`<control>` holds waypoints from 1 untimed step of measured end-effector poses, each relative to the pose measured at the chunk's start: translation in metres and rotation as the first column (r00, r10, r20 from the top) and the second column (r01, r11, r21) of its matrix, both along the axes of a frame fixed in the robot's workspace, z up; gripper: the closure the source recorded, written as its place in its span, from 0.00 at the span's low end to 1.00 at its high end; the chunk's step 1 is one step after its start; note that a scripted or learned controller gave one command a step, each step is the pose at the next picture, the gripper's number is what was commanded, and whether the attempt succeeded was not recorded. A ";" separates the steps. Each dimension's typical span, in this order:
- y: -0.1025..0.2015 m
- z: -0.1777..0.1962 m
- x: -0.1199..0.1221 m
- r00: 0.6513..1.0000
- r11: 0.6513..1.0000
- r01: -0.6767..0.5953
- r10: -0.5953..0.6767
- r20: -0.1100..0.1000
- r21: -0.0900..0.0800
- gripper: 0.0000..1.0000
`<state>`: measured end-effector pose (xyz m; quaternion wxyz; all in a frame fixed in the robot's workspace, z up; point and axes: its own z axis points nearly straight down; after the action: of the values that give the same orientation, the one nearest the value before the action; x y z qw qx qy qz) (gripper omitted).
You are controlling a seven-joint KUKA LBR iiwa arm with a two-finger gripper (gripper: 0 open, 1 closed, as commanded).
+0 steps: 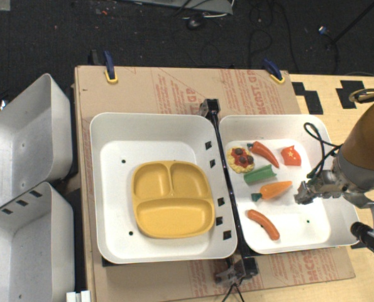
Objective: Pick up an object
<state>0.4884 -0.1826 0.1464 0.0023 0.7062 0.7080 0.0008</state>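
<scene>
Landmark: the right bin [312, 231], one of two white bins side by side.
Sausage [263, 224]: lay nearest the camera on the right bin's floor, towards its front.
Carrot [273, 190]: lay beyond the sausage, near the bin's middle, green end to the left.
Gripper [305, 194]: hung over the right bin's right part, just beside the carrot's tip; nothing showed between its fingers, and whether they were spread or closed I could not tell.
Green piece [259, 175]: just behind the carrot.
Small pizza [241, 159]: at the bin's left wall.
Red pepper [264, 154]: right of the pizza.
Strawberry-like red piece [291, 155]: towards the back right.
Yellow divided plate [173, 199]: in the left bin [111, 168], left of the landmark.
</scene>
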 end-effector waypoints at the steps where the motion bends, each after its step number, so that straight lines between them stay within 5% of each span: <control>1: 0.002 0.063 -0.001 1.000 1.000 -0.001 0.001 0.003 -0.001 1.00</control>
<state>0.4870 -0.1803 0.2092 0.0038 0.7059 0.7083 0.0015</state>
